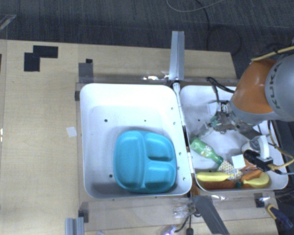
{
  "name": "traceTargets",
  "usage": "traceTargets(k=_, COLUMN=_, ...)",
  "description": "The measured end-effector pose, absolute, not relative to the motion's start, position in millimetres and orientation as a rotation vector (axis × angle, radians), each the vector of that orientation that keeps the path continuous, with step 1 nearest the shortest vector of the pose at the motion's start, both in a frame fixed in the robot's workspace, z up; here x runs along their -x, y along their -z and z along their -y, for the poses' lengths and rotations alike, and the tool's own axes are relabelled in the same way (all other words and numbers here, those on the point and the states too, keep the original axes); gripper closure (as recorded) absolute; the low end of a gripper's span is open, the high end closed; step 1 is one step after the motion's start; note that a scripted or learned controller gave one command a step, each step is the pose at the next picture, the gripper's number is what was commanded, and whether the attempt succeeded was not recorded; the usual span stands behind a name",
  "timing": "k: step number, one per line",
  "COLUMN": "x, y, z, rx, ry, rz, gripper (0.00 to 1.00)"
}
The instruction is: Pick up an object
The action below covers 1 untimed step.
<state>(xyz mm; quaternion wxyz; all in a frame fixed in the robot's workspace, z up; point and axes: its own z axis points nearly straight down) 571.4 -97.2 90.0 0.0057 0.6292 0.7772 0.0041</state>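
Note:
My gripper (216,123) hangs low in the right bin (198,101), near its middle, below the arm's orange band (251,89). A green bottle (205,151) lies tilted just below and left of the gripper, apart from it. Along the bin's front wall lie a yellow banana (213,177), a small white block (238,161), an orange piece (250,174) and another yellow item (258,181). I see nothing clearly held at the gripper's tip.
The left bin (90,131) holds a blue divided plate (146,160) in its front right part. A metal post (177,53) stands at the back between the bins. Cables (269,146) trail along the right bin's right side.

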Motion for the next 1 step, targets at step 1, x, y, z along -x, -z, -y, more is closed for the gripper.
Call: traceTargets(k=1, x=-505.6, y=-90.8, z=96.2, rx=-1.998, ry=-0.014, rz=-2.407, gripper=0.00)
